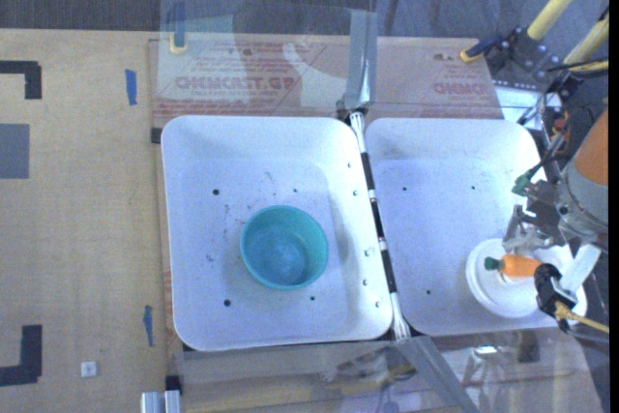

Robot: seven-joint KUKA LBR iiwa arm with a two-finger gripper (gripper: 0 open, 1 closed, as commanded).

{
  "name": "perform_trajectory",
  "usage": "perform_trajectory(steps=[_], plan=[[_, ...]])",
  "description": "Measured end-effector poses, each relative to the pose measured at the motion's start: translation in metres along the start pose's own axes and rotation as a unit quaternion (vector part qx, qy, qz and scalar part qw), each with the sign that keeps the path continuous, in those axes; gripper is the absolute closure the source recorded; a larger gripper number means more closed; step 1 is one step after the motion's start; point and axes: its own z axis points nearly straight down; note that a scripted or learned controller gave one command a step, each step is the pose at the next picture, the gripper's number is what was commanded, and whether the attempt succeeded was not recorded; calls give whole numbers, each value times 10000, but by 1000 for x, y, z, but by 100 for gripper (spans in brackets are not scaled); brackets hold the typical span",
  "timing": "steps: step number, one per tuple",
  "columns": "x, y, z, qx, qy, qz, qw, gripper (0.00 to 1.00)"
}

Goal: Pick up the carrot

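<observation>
Lowest in your view, the end effector (530, 256) hangs over the right bin's (435, 208) right edge; you cannot tell how it is set. Just beneath it, the carrot (515, 266), orange with a green tip, lies on a round white dish (488, 290) in that bin's near right corner. Farther left, the left bin (213, 169) holds a teal bowl (283, 247). Both bins rest on your desk (77, 208).
</observation>
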Motion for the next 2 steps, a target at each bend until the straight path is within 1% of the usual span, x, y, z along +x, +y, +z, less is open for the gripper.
perform_trajectory(steps=[1, 2], plan=[[-33, 16, -9, 6, -3, 1294, 9916, 100], [34, -7, 17, -157, 75, 2876, 9576, 100]])
